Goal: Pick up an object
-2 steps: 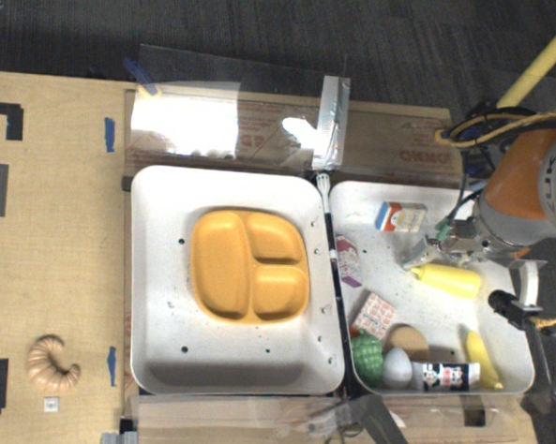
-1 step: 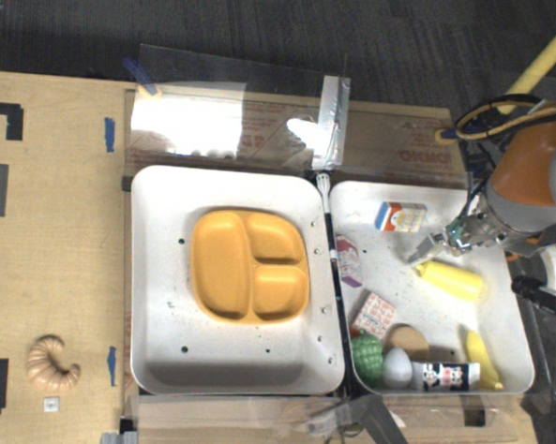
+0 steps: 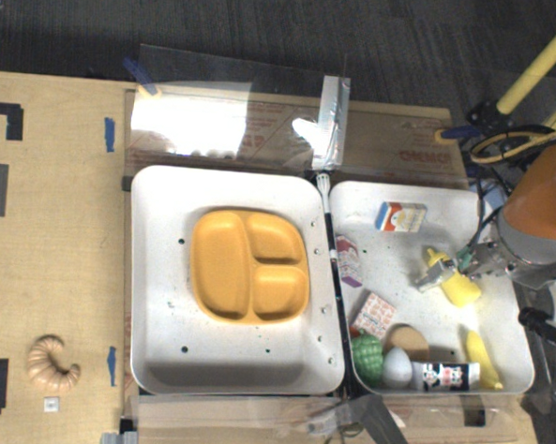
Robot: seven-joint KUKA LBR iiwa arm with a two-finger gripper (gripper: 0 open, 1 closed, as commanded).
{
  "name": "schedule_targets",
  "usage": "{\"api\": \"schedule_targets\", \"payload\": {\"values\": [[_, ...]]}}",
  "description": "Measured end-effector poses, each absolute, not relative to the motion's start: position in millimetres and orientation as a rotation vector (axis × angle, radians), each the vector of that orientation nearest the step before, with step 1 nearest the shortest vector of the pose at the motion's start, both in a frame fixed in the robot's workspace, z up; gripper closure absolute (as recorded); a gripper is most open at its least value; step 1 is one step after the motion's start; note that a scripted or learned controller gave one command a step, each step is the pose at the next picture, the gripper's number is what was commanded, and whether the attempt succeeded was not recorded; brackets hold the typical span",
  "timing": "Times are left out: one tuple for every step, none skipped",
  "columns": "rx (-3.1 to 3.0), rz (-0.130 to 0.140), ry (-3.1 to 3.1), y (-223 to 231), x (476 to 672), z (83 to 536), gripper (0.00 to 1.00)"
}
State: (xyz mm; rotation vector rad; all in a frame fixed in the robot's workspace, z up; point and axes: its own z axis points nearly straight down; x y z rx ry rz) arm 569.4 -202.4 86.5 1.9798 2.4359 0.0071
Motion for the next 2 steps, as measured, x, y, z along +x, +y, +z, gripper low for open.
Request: {"api": "schedule_targets", "payload": {"values": [[1.979, 0.006, 2.433, -204, 570.1, 95, 1.0], [2.13, 0.006, 2.304, -128, 582.0, 245, 1.0]]}}
